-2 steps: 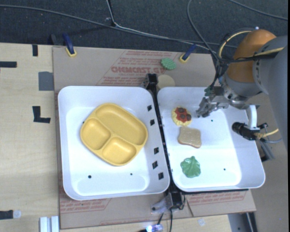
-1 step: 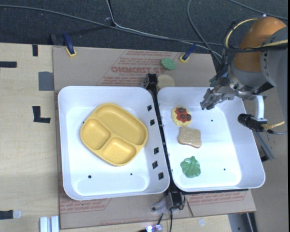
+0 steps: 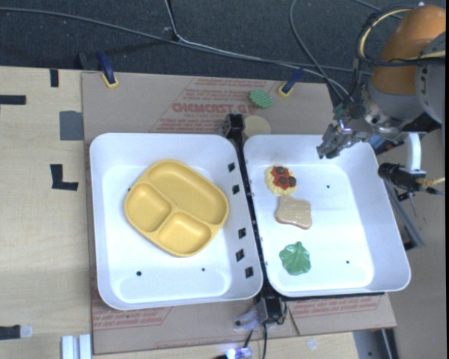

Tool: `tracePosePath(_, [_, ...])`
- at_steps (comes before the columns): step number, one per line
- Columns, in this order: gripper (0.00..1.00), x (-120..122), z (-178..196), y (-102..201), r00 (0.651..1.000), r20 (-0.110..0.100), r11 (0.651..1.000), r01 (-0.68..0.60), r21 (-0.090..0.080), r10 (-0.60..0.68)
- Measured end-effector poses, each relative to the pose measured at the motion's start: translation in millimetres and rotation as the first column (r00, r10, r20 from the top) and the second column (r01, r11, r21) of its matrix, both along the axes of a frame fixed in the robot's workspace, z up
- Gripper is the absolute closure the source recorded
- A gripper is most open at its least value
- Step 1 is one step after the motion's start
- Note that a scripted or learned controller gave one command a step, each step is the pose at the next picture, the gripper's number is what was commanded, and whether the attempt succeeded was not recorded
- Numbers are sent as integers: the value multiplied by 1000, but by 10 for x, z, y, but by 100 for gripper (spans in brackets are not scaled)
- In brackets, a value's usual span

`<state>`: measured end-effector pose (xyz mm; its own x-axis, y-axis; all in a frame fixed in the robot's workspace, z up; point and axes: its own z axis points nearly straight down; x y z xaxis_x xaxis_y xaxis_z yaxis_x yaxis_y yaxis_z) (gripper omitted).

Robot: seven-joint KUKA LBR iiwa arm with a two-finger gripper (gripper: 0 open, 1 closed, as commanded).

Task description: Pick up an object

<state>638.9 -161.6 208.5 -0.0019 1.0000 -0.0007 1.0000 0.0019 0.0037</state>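
Three small food toys lie in the right bin (image 3: 359,223), near its left side. A pizza-like disc with red topping (image 3: 281,179) is farthest back. A tan toast-shaped piece (image 3: 293,213) sits just below it. A green leafy piece (image 3: 295,259) lies nearest the front. My gripper (image 3: 331,148) hangs over the back right corner of that bin, well to the right of the disc and apart from all three toys. Nothing shows between its fingers.
The left bin (image 3: 112,170) bears a yellow divided plate (image 3: 176,206). A small green ridged object (image 3: 260,97) lies on the cardboard behind the bins. Black clips (image 3: 235,126) join the bins along the middle. Cables trail across the back.
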Motion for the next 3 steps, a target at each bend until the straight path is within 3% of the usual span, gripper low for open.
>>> tracePosePath(1, [100,-14,539,106,1000,1,1000,-1,0,1])
tracePosePath(3, [100,-309,511,1275,1000,-6,1000,-4,2,4])
